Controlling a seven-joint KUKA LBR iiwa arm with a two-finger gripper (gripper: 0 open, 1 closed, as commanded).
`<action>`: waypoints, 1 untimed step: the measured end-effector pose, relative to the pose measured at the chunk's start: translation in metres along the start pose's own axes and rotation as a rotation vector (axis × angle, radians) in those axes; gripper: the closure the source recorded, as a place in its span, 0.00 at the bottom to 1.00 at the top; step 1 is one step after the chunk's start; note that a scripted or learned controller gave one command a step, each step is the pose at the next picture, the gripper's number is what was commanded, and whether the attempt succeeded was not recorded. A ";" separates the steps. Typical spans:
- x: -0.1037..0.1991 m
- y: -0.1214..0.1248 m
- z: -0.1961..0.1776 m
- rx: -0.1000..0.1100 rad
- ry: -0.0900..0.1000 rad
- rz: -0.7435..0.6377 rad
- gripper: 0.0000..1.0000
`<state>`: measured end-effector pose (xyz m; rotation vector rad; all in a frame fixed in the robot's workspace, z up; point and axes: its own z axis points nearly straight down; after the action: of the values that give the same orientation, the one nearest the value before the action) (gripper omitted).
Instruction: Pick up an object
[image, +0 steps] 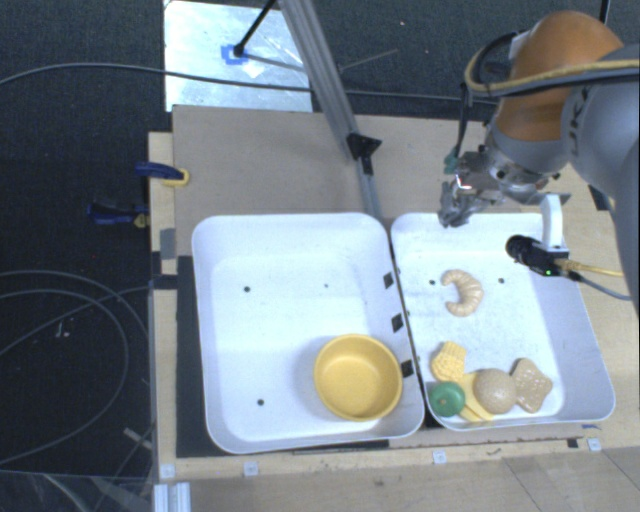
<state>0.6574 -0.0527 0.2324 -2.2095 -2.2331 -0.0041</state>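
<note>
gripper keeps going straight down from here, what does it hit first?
Likely the right bin's back rim or bare floor just inside it. The gripper hangs above that edge; the croissant lies nearer the camera. Depth is unclear.

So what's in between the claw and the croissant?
Nothing sits there. In the camera view, the claw hangs over the far edge of the right bin, and bare white bin floor runs from there to the croissant.

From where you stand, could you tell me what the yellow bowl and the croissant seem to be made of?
The yellow bowl looks like moulded plastic: uniform colour, smooth matte walls, soft sheen at the rim. The croissant seems a toy, probably plastic or rubber: even pale tan, smooth ridges, no crumbs. Which of the two is hard to tell.
</note>
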 end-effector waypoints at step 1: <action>0.056 -0.013 0.008 0.002 0.000 0.000 1.00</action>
<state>0.6437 0.0030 0.2241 -2.2088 -2.2318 -0.0010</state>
